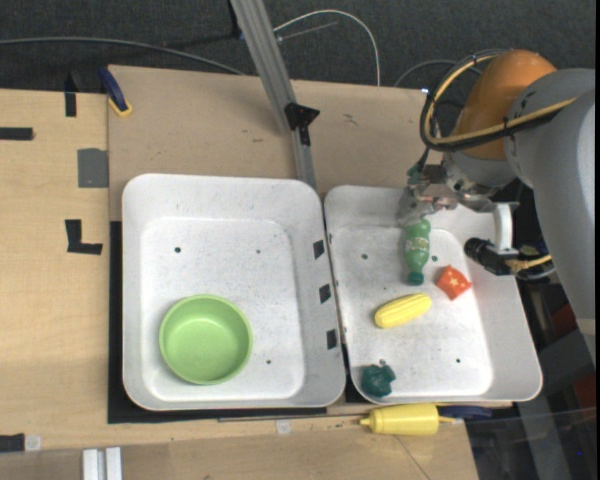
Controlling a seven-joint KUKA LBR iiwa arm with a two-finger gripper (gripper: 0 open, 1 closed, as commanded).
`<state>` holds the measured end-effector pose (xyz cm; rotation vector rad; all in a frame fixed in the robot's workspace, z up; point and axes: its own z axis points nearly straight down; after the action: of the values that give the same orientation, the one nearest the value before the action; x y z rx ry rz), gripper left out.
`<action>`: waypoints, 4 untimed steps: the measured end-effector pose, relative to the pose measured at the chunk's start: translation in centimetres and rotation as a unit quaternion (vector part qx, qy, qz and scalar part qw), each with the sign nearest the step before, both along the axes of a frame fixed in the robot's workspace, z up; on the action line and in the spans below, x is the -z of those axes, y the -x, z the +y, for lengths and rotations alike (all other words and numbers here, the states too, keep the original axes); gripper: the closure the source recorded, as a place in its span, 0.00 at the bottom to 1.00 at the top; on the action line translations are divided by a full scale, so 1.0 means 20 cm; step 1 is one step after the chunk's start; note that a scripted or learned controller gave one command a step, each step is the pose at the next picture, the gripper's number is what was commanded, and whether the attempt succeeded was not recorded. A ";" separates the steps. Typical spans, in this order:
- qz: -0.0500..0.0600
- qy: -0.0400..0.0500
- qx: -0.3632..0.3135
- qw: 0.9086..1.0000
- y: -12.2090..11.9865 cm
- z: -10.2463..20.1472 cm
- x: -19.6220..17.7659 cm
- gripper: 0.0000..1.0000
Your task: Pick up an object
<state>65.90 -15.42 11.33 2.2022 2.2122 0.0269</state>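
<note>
Camera view looks down on two white bins sitting side by side on a tan bench (pixel 210 118). I will use the green bottle (pixel 416 251) as my marker; it lies in the right bin (pixel 510 368), near that bin's top edge, with its cap end pointing up toward the arm. The gripper (pixel 427 196) sits right above the bottle's top end, very close to it, maybe touching. I cannot tell how the tool is set, because the grey arm (pixel 555 148) and its orange band (pixel 505 83) hide that part. The bottle rests on the bin floor and does not look lifted. Just to the right of the bottle, and a bit lower, is a small red block (pixel 453 282). Below the bottle lies a yellow corn toy (pixel 402 310), tilted a little. Farther below the bottle, at the bottom edge of the bin, sits a small dark green toy (pixel 378 379). Under that, out on the bench, lies a yellow bottle (pixel 405 420) on its side. Far to the left of the green bottle, in the left bin (pixel 220 193), sits a light green bowl (pixel 206 338) near the bottom left corner. A grey pole (pixel 270 58) leans in from the top, up and left of the bottle.
</note>
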 end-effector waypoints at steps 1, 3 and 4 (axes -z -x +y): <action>0.011 0.000 0.001 1.000 0.01 -0.02 -0.31 1.00; 0.012 -0.001 0.002 1.000 0.02 -0.05 -0.73 1.00; 0.014 -0.001 0.000 1.000 0.16 0.21 -0.74 1.00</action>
<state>62.65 -11.27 26.17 2.2177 2.2284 -0.0016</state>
